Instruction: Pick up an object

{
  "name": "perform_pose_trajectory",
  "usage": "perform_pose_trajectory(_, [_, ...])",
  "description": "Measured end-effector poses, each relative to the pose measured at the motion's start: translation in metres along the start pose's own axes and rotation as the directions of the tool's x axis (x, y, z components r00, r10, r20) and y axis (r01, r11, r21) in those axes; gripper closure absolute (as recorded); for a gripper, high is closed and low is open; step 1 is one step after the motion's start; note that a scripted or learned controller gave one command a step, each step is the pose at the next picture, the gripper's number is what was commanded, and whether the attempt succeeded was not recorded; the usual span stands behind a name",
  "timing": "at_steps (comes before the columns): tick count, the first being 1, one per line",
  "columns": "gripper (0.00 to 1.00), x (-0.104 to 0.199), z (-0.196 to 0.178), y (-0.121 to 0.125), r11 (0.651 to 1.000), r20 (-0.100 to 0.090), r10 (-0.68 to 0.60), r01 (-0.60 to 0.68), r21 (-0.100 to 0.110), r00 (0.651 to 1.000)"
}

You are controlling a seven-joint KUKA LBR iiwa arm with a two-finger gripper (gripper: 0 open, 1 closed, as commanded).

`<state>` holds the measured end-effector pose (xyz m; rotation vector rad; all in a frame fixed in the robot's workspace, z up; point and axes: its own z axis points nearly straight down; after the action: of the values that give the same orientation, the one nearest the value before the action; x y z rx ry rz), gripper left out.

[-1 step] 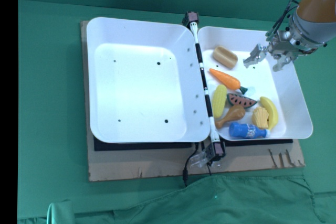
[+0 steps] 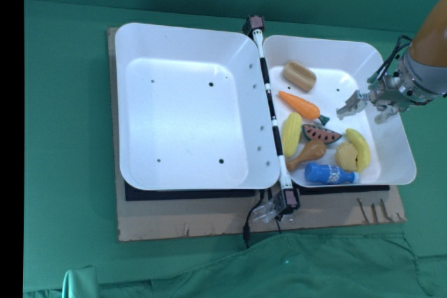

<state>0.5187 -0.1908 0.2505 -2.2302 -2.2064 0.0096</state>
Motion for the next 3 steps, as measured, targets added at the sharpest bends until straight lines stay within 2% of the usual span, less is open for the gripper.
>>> perform_pose_trajectory(1, [0.00,0.037,0.070,-0.048,1.000,0.007,-0.003,0.004,-0.024,1.000])
perform_pose_trajectory(2, [1.00,0.033,0.058,-0.046,1.000,0.010,0.000,0.000,-0.027,1.000])
perform_pose_trajectory(3, [0.00,0.034,0.059,-0.046,1.000,0.009,0.000,0.000,-0.025,1.000])
